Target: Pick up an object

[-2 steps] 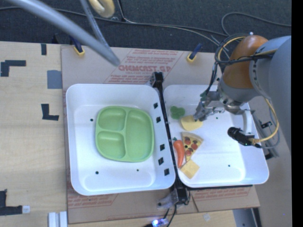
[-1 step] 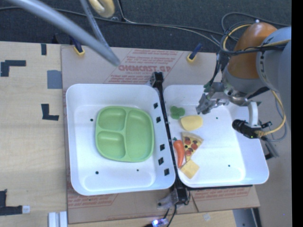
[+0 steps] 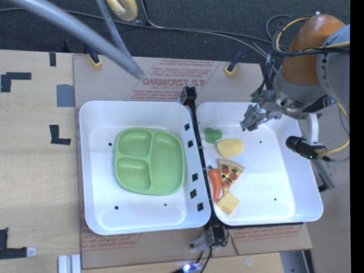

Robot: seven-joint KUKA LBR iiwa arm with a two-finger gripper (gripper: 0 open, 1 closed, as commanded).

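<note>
Green divided plastic tray [image 3: 150, 160]; wedge-shaped pizza slice [image 3: 229, 172]; metal pincer [image 3: 250, 121].

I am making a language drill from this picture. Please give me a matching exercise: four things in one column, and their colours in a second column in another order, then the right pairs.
Things:
1. divided tray in the left bin
2. carrot
3. cheese wedge
4. band above the arm's wrist

Colours:
A. pale yellow
B. light green
C. orange, on a grey arm
D. red-orange

Pairs: 1-B, 2-D, 3-A, 4-C
</note>
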